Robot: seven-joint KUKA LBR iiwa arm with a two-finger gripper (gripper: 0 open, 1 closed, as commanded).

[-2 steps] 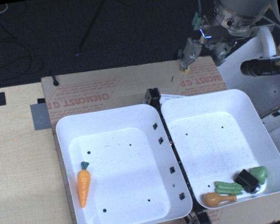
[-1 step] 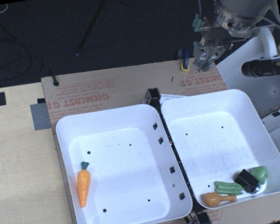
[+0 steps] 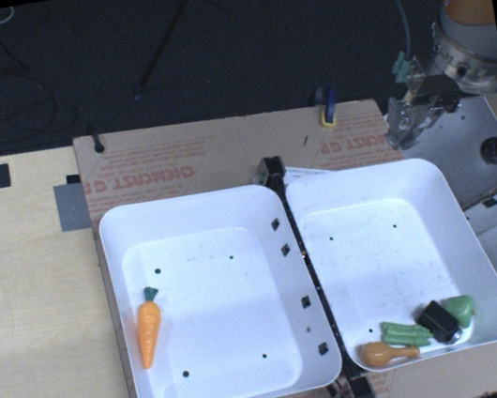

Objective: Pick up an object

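Best candidate: the toy carrot (image 3: 149, 329), lying alone near the left wall of the left bin (image 3: 188, 209), green top pointing away from us, well apart from everything else. We judge it light, stiff moulded plastic, a bit slick, tapered. We'd take it across the thick middle of the orange body, jaws square to its long axis; the narrow tip would likely squirt out. It sits close to the wall, so we need clearance on that side.

Right bin (image 3: 364, 178) has a cluster in the near right corner: a tan pear-shaped toy (image 3: 387, 353), a green pod-like piece (image 3: 406, 333), a black block (image 3: 438, 321) and a second green item (image 3: 460, 307), touching or overlapping. Probably all light too, but crowded against the rim, so a clean grip looks harder and a double pick is a risk.

The gripper (image 3: 404, 123) hangs above the cardboard-covered surface (image 3: 221, 150) beyond the right bin's far right corner, carrying nothing we can see. We can't tell whether it's open or closed; too blurred.
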